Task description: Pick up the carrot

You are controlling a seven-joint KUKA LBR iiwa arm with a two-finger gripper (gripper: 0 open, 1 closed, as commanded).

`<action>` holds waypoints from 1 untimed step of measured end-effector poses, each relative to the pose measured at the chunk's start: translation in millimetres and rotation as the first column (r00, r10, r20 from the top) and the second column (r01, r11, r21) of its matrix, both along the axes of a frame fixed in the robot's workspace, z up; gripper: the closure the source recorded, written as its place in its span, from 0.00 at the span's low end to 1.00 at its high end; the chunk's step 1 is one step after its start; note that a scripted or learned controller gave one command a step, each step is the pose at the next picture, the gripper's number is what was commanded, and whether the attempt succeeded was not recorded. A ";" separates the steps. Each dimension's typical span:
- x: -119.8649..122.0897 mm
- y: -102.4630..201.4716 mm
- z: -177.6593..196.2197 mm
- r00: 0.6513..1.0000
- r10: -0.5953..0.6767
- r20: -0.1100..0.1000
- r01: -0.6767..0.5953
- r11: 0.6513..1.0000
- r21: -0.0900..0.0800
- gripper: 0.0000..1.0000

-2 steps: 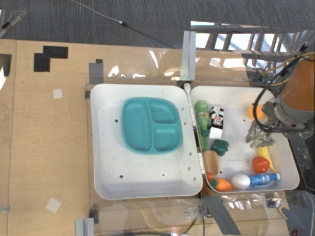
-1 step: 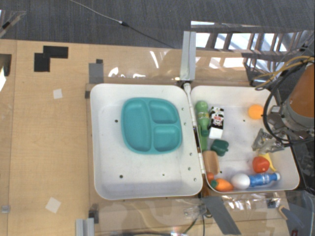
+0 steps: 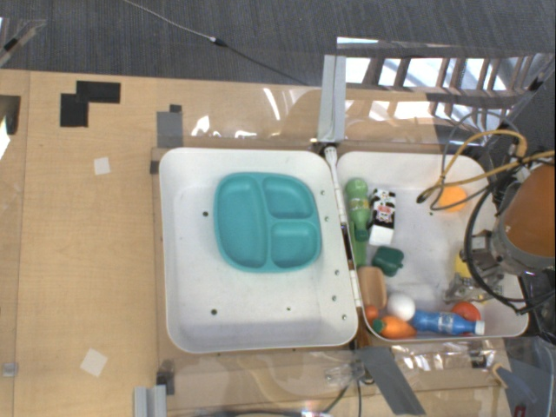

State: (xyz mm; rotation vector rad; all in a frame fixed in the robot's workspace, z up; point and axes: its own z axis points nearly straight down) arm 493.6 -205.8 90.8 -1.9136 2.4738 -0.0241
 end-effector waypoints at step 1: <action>74.2 1.2 90.9 0.999 0.053 -0.004 -0.053 0.999 0.001 1.00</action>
